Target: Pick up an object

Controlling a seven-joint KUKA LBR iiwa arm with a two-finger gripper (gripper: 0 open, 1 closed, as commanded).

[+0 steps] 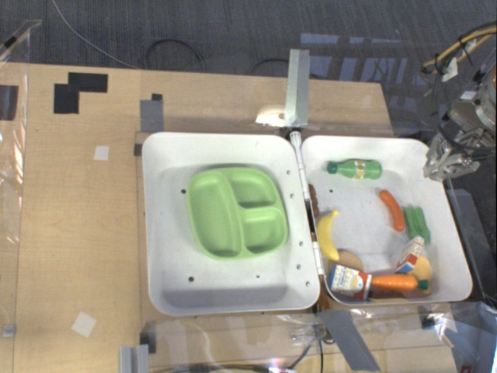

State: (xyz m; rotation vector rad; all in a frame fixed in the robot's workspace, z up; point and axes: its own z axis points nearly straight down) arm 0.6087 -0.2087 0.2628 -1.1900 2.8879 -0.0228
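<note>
Nearest the camera, along the front wall of the right bin (458, 274), a cluster of toy food lies packed together: a small red-labelled carton (349, 280) on its side, an orange carrot (394, 283) touching it, and a white sauce bottle (411, 253) tilted above the carrot with a yellow piece just beside it. A tan rounded item (350, 259) sits behind the carton, and a yellow banana (329, 235) curves up along the bin's left wall. Further back toward the right wall, a green cucumber (418, 222) lies next to an orange-red sausage (392, 209), the two nearly parallel and close together. Near the back wall, a green bottle with a yellow label (355, 169) lies on its side, well apart from the rest. In the left bin (155, 208), a green divided plate (237, 213) rests flat at the middle. At the far right corner of the right bin, the gripper (449, 164) hangs over the rim, above and apart from every object; nothing sits between its fingers, and whether they are spread or closed cannot be told from this angle.
</note>
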